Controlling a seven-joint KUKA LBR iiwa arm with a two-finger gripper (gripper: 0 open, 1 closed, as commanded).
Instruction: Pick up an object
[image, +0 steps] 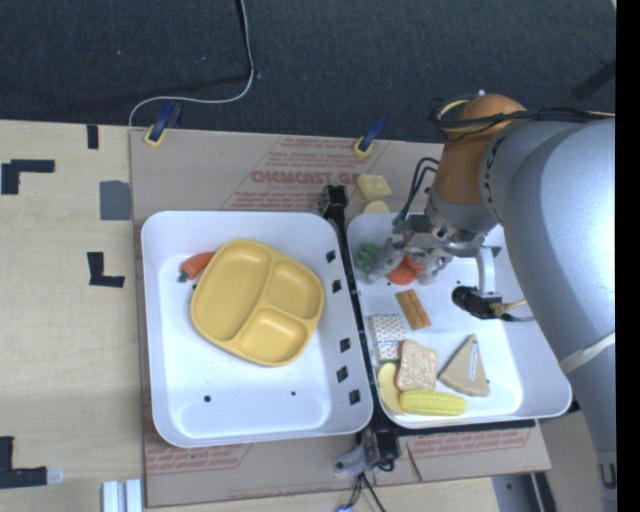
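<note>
The claw (412, 255) is seen low in the upper part of the right bin (530, 395), among a tight cluster of small items: a green piece (368, 257) to its left and an orange-red piece (402, 273) just beneath it. Whether the claw is spread or pressed together cannot be told, since it is masked by the wrist and by the clutter around it, and nothing can be confirmed as pinched. The likeliest target is judged to be the orange-red piece or the green piece, both lying near the divider between the bins. Several failures are possible from here. Two items could be caught at once because they lie touching or nearly so, and one could be dropped on lifting. A small rounded piece could be squeezed out sideways and pushed against the bin wall. The brown wafer (412, 309) just below could be nudged if the claw is shifted. The left bin (165, 330), holding a yellow divided plate (258, 300), is well apart and is not at risk. An empty lift is also quite possible.
</note>
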